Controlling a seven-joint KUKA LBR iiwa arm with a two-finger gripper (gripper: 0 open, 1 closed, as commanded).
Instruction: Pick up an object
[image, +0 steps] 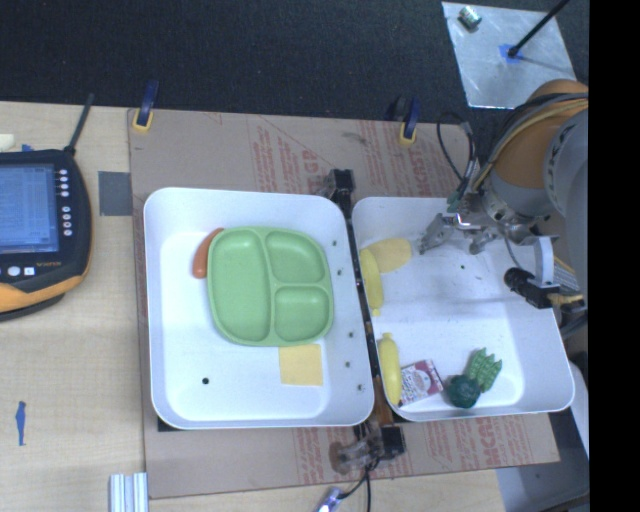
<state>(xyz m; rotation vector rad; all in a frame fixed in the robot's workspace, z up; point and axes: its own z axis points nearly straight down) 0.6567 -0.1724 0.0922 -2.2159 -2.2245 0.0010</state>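
Nearest the front rim of the right bin (540, 400) lie a green toy (472, 380), a small red-and-white packet (420, 381) and a yellow piece (389, 368) — all apart from the gripper (455, 232). That gripper hangs over the bin's far side, its fingers spread and gripping nothing, near a yellow banana-like toy (384, 262). Across the divider, the left bin (175, 390) holds a green divided plate (270, 285) — a yellow square (301, 365) just below it.

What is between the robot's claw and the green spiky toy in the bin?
Nothing. In the camera view, bare white floor of the right bin lies between the gripper and the green spiky toy.
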